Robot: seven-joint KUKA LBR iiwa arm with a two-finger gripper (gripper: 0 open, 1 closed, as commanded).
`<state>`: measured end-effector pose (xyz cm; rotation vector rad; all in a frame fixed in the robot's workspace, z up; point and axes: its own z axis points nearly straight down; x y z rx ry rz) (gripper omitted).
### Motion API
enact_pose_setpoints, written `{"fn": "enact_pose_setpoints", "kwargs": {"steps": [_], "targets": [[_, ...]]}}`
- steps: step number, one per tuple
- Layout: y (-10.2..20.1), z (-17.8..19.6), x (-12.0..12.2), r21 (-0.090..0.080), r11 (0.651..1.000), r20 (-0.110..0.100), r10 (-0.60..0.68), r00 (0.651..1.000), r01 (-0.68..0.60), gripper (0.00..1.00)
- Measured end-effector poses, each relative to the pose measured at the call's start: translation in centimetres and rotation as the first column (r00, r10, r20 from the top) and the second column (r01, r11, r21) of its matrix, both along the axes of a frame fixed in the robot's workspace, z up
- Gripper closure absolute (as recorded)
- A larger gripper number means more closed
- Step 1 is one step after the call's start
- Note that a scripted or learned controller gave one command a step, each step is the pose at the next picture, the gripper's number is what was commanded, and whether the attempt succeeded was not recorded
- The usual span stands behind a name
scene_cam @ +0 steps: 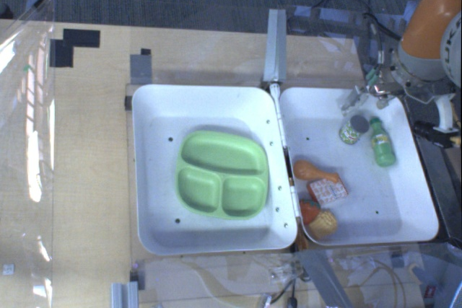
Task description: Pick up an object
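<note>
My gripper (367,97) hangs over the far right corner of the right bin (404,223), its silver fingers spread open with nothing between them. Just below it stand a small round can (351,130) with a grey top and a green bottle (382,143) lying beside it. Along the bin's left wall lie an orange drumstick-shaped toy (313,171), a red-and-white packet (328,190), a red round toy (309,212) and a yellow ridged piece (323,224).
The left bin (155,155) holds a green divided plate (222,174). A metal divider post (275,47) stands between the bins at the back. Cables trail behind the right bin. The arm's orange band (427,18) sits at the right edge.
</note>
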<state>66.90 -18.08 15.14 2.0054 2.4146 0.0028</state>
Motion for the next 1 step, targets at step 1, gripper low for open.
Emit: {"fn": "enact_pose_setpoints", "kwargs": {"steps": [1], "targets": [[-2.16,-5.87,-2.86,-0.004,0.98,0.011,0.2,0.98,-0.2,0.0]]}}
